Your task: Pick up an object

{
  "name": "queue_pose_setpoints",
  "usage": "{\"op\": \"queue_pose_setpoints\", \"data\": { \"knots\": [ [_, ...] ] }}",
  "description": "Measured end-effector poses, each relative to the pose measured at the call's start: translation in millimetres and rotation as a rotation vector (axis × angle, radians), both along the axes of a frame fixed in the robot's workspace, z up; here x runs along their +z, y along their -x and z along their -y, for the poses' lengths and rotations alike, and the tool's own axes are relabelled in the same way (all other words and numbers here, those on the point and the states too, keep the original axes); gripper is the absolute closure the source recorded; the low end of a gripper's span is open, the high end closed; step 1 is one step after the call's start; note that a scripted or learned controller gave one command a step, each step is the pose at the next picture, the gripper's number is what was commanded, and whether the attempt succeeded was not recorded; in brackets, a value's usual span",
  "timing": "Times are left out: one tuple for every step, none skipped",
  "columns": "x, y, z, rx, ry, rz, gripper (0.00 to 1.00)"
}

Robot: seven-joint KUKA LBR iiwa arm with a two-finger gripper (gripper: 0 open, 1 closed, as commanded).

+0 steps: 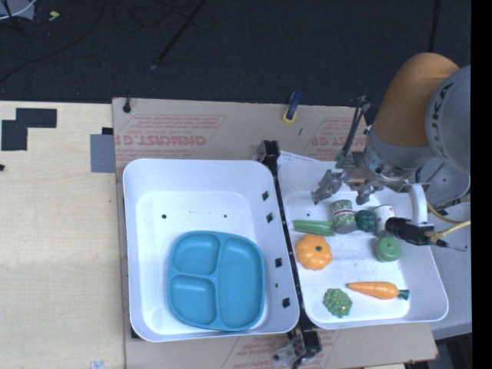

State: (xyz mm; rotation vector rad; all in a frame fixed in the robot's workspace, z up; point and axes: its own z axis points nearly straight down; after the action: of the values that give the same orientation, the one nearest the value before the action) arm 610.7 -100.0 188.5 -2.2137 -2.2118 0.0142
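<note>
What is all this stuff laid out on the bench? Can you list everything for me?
Bins: two, white, side by side on the bench.
Divided plate: one, blue, in the left bin.
Toy pumpkin: one, orange, right bin, near its left wall.
Toy carrot: one, orange, right bin, front.
Broccoli-like piece: one, green, right bin, front.
Small can: one, green label, right bin.
Long green vegetable: one, left of the can.
Round green piece: one, right bin, right side.
Clamp: one, blue and yellow, back edge.
Arm: one, grey and orange, over the right bin.
</note>
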Motion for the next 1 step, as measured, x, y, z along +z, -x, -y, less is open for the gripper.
{"op": "queue_pose_setpoints", "data": {
  "knots": [
    [7.6, -3.1, 0.3, 0.002, 0.002, 0.014, 0.0]
  ]
}}
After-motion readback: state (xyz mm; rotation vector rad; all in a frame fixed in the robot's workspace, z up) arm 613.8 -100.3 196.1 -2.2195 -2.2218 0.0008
